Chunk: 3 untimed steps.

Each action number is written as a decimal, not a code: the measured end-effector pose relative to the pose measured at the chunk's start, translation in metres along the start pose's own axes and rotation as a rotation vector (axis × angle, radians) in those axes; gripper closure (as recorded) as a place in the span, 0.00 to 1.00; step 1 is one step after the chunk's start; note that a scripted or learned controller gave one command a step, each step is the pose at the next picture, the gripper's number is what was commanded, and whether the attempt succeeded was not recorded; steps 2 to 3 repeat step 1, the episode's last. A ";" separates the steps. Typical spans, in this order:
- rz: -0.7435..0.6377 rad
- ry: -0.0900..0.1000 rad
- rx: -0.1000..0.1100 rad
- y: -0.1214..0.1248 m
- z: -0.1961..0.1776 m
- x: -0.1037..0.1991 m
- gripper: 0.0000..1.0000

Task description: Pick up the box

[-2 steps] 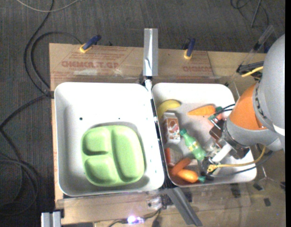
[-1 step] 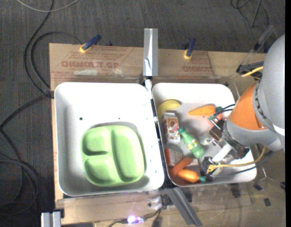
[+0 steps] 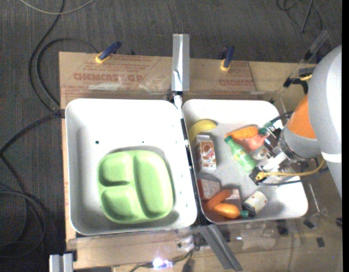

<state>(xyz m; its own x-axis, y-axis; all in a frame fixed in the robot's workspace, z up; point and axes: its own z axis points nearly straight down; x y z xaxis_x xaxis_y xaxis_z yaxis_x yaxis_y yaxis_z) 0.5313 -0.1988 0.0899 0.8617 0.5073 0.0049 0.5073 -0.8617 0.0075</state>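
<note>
A small red and white box (image 3: pixel 207 153) lies flat in the left part of the right bin (image 3: pixel 288 205), just below a yellow fruit (image 3: pixel 201 127). A darker brown box (image 3: pixel 208 187) lies further toward the front, by the bin's left wall. My gripper (image 3: pixel 265 162) hangs low over the right middle of this bin, right of both boxes and apart from them. It is close to a green bottle (image 3: pixel 240 154) and an orange carrot (image 3: pixel 245 133). I see nothing held in it.
A green divided plate (image 3: pixel 136 186) lies in the left bin (image 3: pixel 84 123). At the right bin's front are an orange toy (image 3: pixel 224 207), a small carton (image 3: pixel 234 195) and a white can (image 3: pixel 255 201). The arm (image 3: pixel 327 112) covers the bin's right side.
</note>
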 end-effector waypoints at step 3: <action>0.000 0.000 -0.001 0.000 0.000 0.000 0.00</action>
